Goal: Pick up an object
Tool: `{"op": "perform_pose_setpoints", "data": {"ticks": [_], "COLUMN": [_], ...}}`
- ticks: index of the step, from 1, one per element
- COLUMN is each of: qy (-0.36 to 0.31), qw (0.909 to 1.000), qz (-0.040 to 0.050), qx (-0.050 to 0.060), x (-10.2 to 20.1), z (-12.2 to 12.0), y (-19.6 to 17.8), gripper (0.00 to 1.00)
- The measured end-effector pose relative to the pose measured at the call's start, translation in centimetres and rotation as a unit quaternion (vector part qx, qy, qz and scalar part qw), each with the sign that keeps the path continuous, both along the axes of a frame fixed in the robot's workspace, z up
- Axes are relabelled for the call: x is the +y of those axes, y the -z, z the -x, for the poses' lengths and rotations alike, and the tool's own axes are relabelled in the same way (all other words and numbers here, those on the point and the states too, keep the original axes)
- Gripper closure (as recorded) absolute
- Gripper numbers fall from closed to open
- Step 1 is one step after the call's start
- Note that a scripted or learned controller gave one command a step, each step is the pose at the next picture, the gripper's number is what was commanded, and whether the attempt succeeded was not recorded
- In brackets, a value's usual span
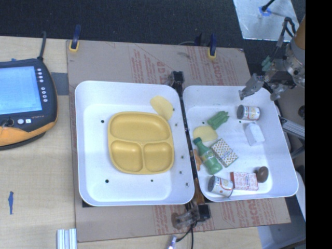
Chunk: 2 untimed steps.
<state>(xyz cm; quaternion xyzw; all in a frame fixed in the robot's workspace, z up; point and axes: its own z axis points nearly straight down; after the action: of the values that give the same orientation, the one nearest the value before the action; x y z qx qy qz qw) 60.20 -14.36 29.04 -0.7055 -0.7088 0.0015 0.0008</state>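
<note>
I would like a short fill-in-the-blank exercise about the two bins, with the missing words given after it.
1. The yellow divided tray lies in the ____ bin.
2. The tray has ____ compartments.
3. The green bottle lies in the ____ bin.
4. The gripper is above the right bin's ____ edge.

Missing words: left; three; right; far

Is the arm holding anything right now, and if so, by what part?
Nothing is held. The end effector hangs above the right bin's far edge, near the small jar.

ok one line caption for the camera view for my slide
Arm's claw poised over the right bin of small objects, near a small jar; yellow divided tray in the left bin.
</note>
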Motion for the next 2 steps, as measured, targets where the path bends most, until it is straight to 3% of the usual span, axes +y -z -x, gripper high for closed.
{"op": "perform_pose_setpoints", "data": {"ticks": [1,2], "qy": [-0.001,0.0], "qw": [1.0,1.0], "qz": [0.0001,0.0002], "qx": [0.001,0.001], "x": [3.7,4.6], "z": [2.3,4.5], "y": [11.9,19.9], "gripper": [0.0,0.0]}}
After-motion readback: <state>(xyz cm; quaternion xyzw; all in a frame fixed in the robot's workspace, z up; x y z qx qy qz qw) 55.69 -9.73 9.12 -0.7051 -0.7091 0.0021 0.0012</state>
